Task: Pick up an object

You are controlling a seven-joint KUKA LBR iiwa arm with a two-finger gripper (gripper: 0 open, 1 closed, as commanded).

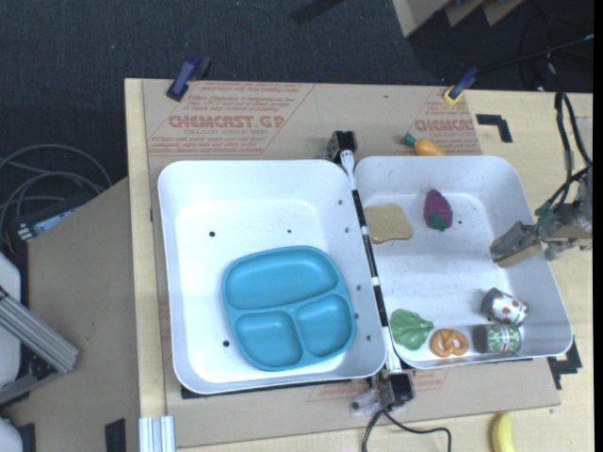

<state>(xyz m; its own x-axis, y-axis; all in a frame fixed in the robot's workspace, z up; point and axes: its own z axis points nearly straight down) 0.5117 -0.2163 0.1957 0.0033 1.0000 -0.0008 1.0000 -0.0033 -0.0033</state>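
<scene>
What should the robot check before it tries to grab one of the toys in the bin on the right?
1. Toys to pick from lie in the right bin: purple toy, tan slice, green leaf, pretzel, can, small cup. Ok.
2. Gripper is over the right bin, near its right wall. Ok.
3. Jaws open or shut: cannot tell.
4. Nothing seen held in the jaws. Ok.
5. Room around a target: the purple toy lies apart from the others, ok; pretzel, can and leaf crowd the near wall, not ok.
6. The blue tray sits in the left bin, out of the way. Ok.
</scene>
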